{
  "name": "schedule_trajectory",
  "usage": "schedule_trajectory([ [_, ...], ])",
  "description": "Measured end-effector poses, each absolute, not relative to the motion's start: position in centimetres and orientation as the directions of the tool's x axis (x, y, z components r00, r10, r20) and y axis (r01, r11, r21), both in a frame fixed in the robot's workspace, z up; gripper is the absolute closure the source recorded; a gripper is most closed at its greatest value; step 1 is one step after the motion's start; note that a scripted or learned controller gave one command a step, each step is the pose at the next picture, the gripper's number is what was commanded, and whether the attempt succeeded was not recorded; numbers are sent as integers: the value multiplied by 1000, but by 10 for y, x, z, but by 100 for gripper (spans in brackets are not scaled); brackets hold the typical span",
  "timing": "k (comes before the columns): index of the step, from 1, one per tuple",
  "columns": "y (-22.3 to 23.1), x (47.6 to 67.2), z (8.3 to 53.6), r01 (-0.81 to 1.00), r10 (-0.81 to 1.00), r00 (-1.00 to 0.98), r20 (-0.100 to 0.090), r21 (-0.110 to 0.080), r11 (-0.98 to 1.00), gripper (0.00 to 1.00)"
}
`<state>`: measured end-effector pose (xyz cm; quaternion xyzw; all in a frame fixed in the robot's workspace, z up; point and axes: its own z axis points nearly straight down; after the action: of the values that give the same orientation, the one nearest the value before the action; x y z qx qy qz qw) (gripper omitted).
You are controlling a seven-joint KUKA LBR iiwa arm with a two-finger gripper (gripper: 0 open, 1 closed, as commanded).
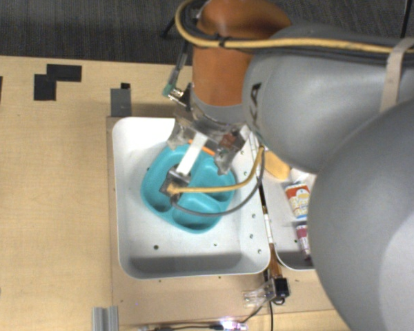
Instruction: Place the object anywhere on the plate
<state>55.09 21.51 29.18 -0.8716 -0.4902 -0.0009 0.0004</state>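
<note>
Right over the teal plate (pixel 155 185) hangs the claw (pixel 214 156), pointing down at the plate's far side. I cannot tell if the claw is open or shut, or if it has hold of anything. A small orange bit (pixel 204 150) peeks out beside the claw, just above the plate. It may be the object, but that is a guess. If so, the way to go is straight down, as the plate lies right under it
</note>
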Motion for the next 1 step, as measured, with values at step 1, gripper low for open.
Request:
schedule_trajectory([
  [1, 215, 551, 292, 855, 855, 519, 2, 0, -519, 0],
])
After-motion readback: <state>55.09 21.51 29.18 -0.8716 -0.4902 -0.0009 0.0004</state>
